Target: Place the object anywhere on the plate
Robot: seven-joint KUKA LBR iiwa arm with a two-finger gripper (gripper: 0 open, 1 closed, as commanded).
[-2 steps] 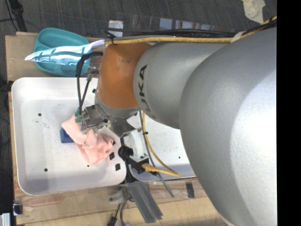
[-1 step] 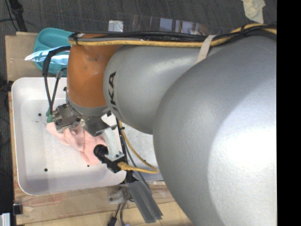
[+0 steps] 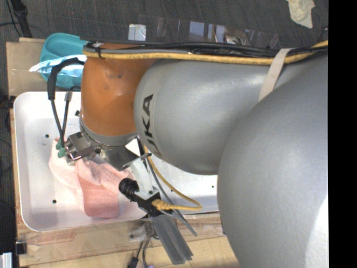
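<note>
**Pink object lies in white bin, partly on pale plate; gripper state undetermined**

Pink object (image 3: pixel 101 197): a soft, cloth-like salmon piece lying flat on the floor of the white bin (image 3: pixel 33 205), towards the bin's near wall. Its upper end runs under the wrist hardware and is hidden there. Its left edge overlaps a paler, pinkish-white shape taken to be the plate (image 3: pixel 59 169). The plate's outline is faint against the bin floor and its far side is covered, so how much of the object rests on it cannot be told.

Gripper (image 3: pixel 70 149): low inside the bin, about mid-way along its length, directly above the plate's upper edge. A small green part shows at its left side. Whether it is released, clenched or grasping anything cannot be told; the tip is too small and too cluttered to read.

Arm (image 3: pixel 223 121): crosses the bin's right half, with the orange band (image 3: pixel 109 99) above the bin's far portion. A black cable (image 3: pixel 54 102) loops down from the band to the gripper, over the bin's far-left area.

Other items: a teal object (image 3: pixel 58 46) just beyond the bin's far wall; a crumpled pale rag (image 3: pixel 298 7) well beyond the bin, on the dark floor.
</note>
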